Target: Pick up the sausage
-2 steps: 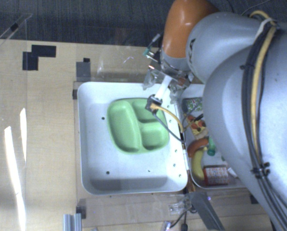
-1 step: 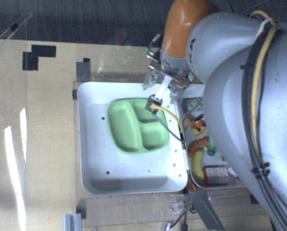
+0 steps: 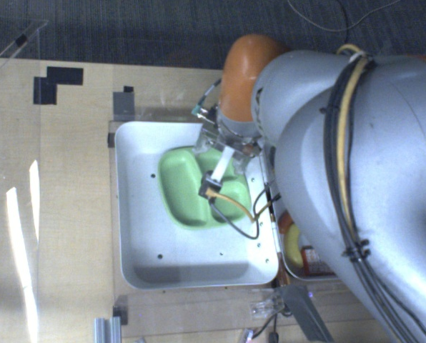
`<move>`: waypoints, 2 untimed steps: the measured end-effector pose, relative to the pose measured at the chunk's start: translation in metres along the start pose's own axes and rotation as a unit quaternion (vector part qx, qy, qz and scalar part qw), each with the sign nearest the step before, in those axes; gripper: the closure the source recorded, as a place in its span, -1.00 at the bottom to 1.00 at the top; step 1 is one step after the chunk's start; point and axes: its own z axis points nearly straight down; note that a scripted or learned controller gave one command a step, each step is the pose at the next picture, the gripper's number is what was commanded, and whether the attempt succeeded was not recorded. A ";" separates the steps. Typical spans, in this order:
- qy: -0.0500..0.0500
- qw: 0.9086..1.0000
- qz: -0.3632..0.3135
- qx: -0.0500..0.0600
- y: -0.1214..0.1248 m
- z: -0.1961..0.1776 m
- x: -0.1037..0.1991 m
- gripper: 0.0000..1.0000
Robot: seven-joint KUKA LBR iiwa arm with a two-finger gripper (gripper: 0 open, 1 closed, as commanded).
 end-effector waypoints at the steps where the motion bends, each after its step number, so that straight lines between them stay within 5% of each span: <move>1: -0.008 0.999 -0.048 0.010 -0.026 0.023 0.103 -1.00; 2: -0.005 0.998 -0.059 0.007 -0.028 -0.007 0.108 -1.00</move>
